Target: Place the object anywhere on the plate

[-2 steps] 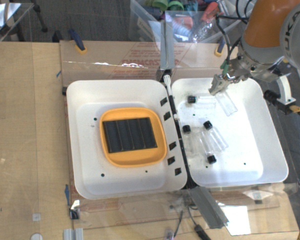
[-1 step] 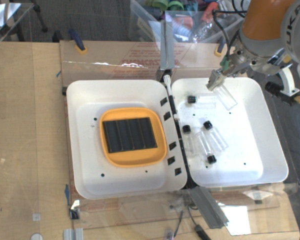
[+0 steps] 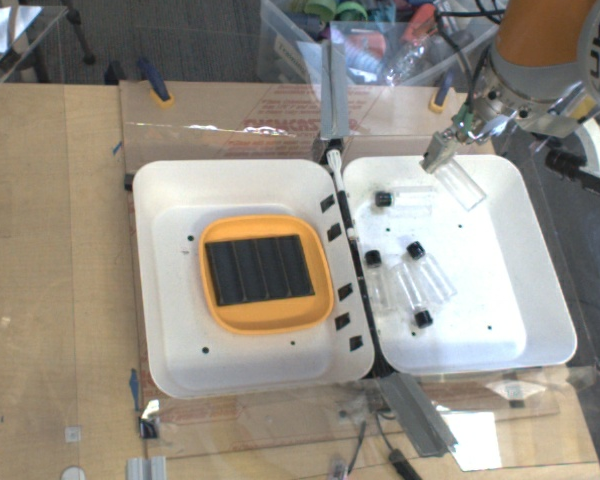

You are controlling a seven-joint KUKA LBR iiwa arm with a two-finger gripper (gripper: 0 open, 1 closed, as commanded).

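Camera view: arm in from the right, gripper (image 3: 444,154) over the far edge of the right bin (image 3: 525,268).
Vial axes: top vial (image 3: 404,201) lying crosswise, cap to the left; middle vial (image 3: 433,274) slanted, cap at its far-left end; low vial (image 3: 414,298) with cap at the near end.
Look: clear bodies, black caps.
Location: all in the right bin, well apart from the plate.
Clear piece (image 3: 465,184): just beside the gripper tip, slanting down-right.
Grip: cannot tell, open or closed.
Left bin (image 3: 170,268): orange plate (image 3: 220,313) with dark ridged insert (image 3: 258,270).
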